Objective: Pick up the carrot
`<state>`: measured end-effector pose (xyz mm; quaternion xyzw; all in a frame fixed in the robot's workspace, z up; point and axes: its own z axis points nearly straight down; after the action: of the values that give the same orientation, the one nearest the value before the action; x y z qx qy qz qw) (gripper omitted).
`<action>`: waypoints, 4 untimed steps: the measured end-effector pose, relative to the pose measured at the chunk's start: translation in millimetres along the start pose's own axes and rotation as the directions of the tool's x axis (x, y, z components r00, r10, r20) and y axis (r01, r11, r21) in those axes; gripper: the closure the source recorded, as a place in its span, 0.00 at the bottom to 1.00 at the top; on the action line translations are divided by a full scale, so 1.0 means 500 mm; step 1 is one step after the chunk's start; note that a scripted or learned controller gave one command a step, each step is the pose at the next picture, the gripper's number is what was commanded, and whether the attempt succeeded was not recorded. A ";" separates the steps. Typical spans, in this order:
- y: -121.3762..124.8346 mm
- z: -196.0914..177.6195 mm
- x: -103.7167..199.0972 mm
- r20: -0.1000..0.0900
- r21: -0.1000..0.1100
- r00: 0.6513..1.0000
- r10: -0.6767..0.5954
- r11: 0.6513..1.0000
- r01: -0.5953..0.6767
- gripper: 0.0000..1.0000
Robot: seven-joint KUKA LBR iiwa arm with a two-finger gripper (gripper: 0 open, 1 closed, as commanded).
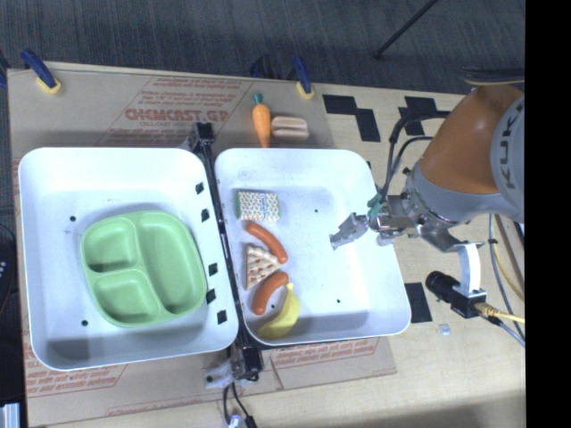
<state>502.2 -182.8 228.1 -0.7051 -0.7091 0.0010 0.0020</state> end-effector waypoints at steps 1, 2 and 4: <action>-0.053 0.118 -0.057 0.000 0.001 0.999 0.040 0.999 -0.040 0.00; 0.076 0.219 0.076 0.000 0.000 1.000 0.009 1.000 -0.009 0.00; 0.071 0.274 0.095 0.000 0.001 0.995 0.099 0.995 -0.099 0.00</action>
<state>537.1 -134.9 90.9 -0.7395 -0.6731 0.0015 0.0026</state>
